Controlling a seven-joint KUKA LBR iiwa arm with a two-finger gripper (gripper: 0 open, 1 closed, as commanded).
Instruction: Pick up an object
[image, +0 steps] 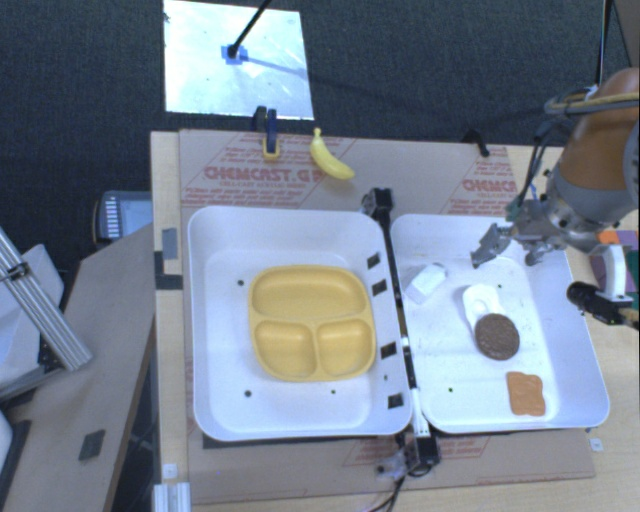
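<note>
My gripper (512, 244) hangs over the far edge of the right bin (590, 395), fingers spread apart, nothing between them. Nearest candidate: small white block (427, 281), off to the camera's left and a little nearer it, long axis slanted. Brown round cookie (496, 336) and white piece (479, 299) lie closer to the camera. Yellow tray (305, 322) sits in the left bin (215, 300).

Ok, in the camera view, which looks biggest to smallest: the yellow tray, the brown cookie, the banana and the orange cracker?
1. Yellow tray, by far the biggest.
2. Brown cookie.
3 and 4. Banana and orange cracker look about alike. The banana lies farther from the camera, so I won't rank those two.
</note>
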